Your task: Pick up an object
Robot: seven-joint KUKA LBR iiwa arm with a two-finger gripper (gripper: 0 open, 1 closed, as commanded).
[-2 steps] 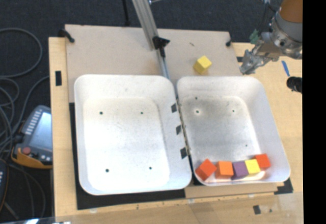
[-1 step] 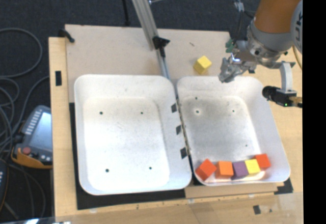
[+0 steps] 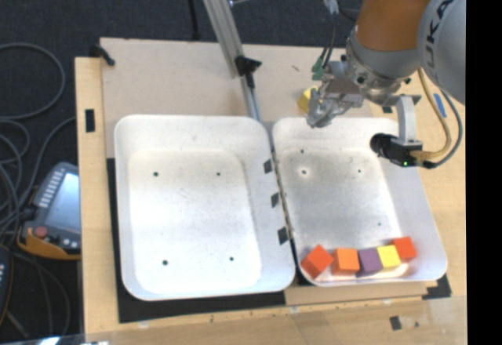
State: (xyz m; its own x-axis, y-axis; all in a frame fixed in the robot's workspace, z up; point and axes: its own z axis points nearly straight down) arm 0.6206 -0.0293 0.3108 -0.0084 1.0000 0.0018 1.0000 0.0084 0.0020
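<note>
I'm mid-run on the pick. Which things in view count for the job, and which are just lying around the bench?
For the job:
- gripper, over the right bin's far edge
- right bin
- blocks along its near wall: red-orange block, orange block, purple block, yellow block, red block

Lying about:
- left bin
- slanted metal rail
- handheld pendant on the floor
- floor cables

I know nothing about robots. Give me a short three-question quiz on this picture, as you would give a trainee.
1. True or false: the blocks lie in the left bin.
2. How many blocks are there? A) three B) five C) seven
3. Fill in: the gripper hangs over the right bin at its ____ edge, opposite the blocks.

Key: 1 false, they line the right bin's near edge. 2 B: orange-red, orange, purple, yellow, orange-red. 3 far.
</note>
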